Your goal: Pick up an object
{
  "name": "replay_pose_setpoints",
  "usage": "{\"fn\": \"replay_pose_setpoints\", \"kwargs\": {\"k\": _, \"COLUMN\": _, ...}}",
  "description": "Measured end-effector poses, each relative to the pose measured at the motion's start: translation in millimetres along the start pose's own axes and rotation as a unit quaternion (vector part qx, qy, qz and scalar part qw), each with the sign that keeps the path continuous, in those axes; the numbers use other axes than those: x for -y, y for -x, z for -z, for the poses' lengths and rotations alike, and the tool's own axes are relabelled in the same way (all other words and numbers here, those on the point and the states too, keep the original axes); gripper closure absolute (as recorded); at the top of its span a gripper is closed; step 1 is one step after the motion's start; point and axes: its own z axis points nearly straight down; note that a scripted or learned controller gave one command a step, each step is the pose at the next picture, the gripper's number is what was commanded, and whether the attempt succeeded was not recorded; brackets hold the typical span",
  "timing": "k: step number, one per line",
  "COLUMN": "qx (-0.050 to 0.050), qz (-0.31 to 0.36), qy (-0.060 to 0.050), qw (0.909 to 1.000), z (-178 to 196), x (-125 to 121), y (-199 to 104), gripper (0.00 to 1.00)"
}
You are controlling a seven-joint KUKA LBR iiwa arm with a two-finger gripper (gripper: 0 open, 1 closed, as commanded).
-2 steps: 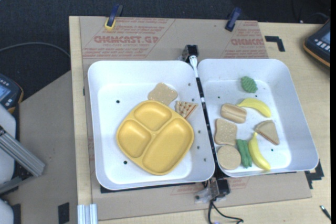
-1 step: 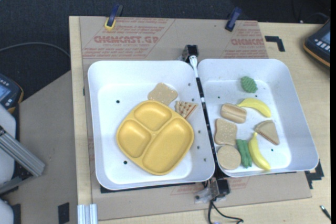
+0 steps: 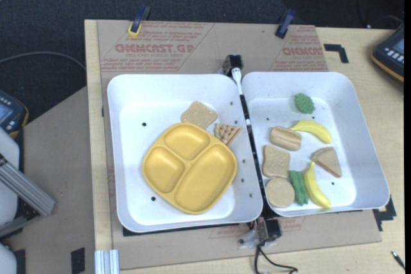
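The right bin (image 3: 359,131) held crowded toy food: two bananas (image 3: 313,130), bread slices (image 3: 277,161), a green bean (image 3: 298,187). Whether the gripper was open or closed could not be told. Tightly packed pieces near the wall risked a missed or double grasp.

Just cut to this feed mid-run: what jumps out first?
The big yellow plastic divided plate dominates the left white bin, with a tan bread slice and a waffle piece at its far edge. The right white bin holds crowded toy food, including two yellow bananas.
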Motion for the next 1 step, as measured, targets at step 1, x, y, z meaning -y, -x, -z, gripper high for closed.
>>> {"fn": "replay_pose_setpoints", "kwargs": {"k": 1, "qx": 0.001, "qz": 0.000, "qy": 0.002, "qw": 1.0000, "z": 10.5, "x": -0.9, "y": 0.4, "gripper": 1.00}}
